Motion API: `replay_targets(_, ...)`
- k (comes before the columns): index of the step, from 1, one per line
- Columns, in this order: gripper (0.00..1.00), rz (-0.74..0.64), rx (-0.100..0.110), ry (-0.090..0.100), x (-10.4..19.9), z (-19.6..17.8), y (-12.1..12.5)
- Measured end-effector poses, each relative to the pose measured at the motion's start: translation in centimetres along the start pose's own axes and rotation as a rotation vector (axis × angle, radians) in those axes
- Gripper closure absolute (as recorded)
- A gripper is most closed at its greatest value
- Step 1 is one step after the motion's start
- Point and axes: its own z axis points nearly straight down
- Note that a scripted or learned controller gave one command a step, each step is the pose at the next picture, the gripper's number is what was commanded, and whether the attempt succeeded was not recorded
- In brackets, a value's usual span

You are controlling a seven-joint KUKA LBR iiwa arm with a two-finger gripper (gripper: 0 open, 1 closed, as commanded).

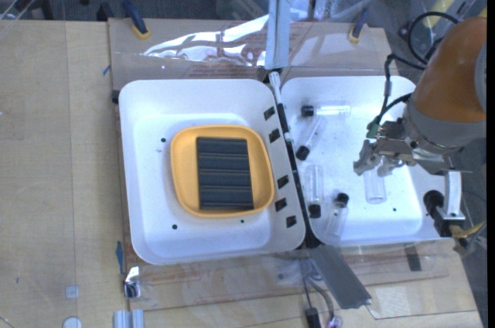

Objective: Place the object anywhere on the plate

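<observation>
— Gripper point(377, 161) position?
— Low over the right bin point(402, 222); whether it is wide or closed, I cannot tell. A clear vial point(375, 187) stands just below it.
— Other vials?
— Several lie near the divider, one point(328, 111) toward the back.
— Plate?
— Yellow plate point(183, 164) in the left bin point(147, 172), carrying a dark ribbed block point(224, 172).

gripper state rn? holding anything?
Gripper: over the right bin, above a clear tube; grip state cannot be told.
</observation>
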Motion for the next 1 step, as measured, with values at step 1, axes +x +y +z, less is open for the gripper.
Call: replay_targets(1, 0.00, 0.000, 0.000, 0.000, -0.01, -0.01, 0.00)
